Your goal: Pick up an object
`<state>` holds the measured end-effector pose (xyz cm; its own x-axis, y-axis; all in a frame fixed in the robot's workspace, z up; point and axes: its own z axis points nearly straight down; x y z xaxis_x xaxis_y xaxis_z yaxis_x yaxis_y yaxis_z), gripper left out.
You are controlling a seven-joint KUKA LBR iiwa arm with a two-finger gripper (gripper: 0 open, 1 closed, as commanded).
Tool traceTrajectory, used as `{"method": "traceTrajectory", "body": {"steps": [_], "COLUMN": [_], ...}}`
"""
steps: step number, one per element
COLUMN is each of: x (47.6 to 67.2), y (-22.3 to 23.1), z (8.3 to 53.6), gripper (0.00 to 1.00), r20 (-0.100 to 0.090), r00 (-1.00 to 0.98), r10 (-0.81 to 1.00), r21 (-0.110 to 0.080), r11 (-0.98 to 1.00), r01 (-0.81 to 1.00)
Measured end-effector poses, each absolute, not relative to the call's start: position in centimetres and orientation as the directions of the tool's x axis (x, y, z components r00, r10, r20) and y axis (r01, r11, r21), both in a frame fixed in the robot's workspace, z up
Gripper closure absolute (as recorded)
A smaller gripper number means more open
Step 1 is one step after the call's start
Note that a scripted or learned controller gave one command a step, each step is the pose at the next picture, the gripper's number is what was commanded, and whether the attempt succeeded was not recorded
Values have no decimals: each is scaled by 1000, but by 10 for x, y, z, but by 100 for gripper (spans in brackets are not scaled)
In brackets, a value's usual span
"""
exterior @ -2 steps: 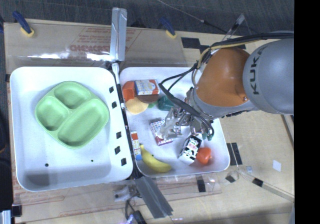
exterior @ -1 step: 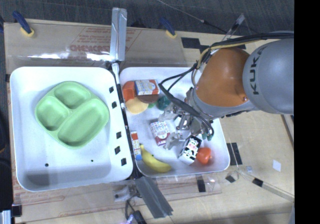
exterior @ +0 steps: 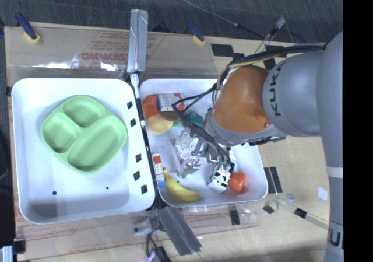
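Down in the right bin (exterior: 256,164), the hand (exterior: 201,153) sits low among the clutter, just above a crinkled silver-and-white packet (exterior: 185,151); whether it is open or closed cannot be told from this angle, and nothing can be seen gripped.

No single thing is named, so the nearest candidates count. By its look the packet would be light, thin and slippery, likely to crumple or slide away; a pinch across a raised fold seems best. Just beside the hand, a small black-and-white carton (exterior: 220,177) looks light but stiff, with flat sides that should suit a squeeze across its narrow width. A red ball (exterior: 236,182) touches it and, being round and smooth, may roll out. Near the front wall a banana (exterior: 179,189) lies flat: firm, curved, best taken across its middle.

At the bin's far end sit a small box (exterior: 168,101), an orange-red round thing (exterior: 151,105) and a pale yellow lump (exterior: 159,123), packed close together.

Across the divider, the left bin (exterior: 29,156) holds a green three-part plate (exterior: 84,132), rigid and wide, awkward for a two-finger grasp except at its rim.
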<state>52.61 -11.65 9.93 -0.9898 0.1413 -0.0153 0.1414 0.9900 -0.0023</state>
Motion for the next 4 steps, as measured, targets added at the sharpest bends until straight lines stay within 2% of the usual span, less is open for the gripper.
{"method": "traceTrajectory", "body": {"steps": [1,2,3,4], "x": [526,507,509,576], "y": [-91,-98,-96,-87], "z": [94,93,103,225], "gripper": [0,0,100,100], "r20": [-6,-3,-6,-11], "r00": [-990,-987,-986,-982], "r10": [-139,-159,-166,-190], "r21": [-2,-1,-1,-5], "r11": [990,987,986,982], "r01": [-139,-159,-166,-190]}}
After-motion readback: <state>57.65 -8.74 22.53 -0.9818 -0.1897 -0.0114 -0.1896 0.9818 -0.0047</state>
